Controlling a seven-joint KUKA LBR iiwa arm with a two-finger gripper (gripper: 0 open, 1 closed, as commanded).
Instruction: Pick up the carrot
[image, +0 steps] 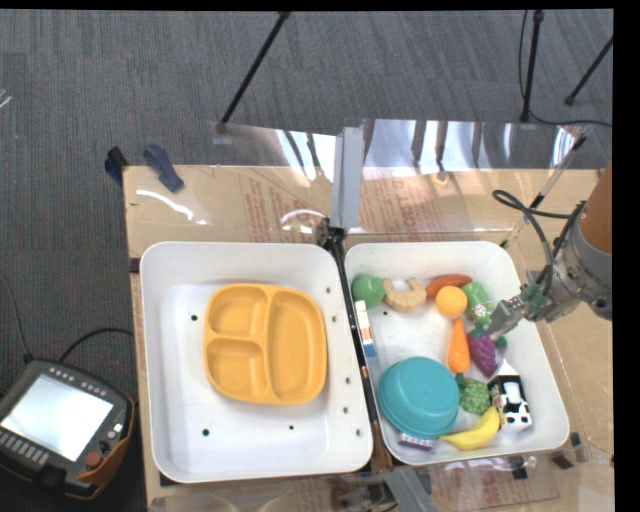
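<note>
The carrot (458, 346) is a short orange cone lying in the right bin (553, 400), near its middle, pointing up and down in the camera view. An orange ball (451, 301) lies just above it and purple grapes (483, 353) lie just to its right. My gripper (503, 318) comes in from the right and hangs over the bin's right part, above the grapes and a little up and right of the carrot. I see nothing held in it.
Crowding the right bin are a blue bowl (418, 396), broccoli (474, 396), a banana (476, 432), a cow-patterned block (513, 406), a green fruit (367, 290) and a biscuit-like piece (405, 294). A yellow divided plate (265, 343) sits in the left bin (160, 400).
</note>
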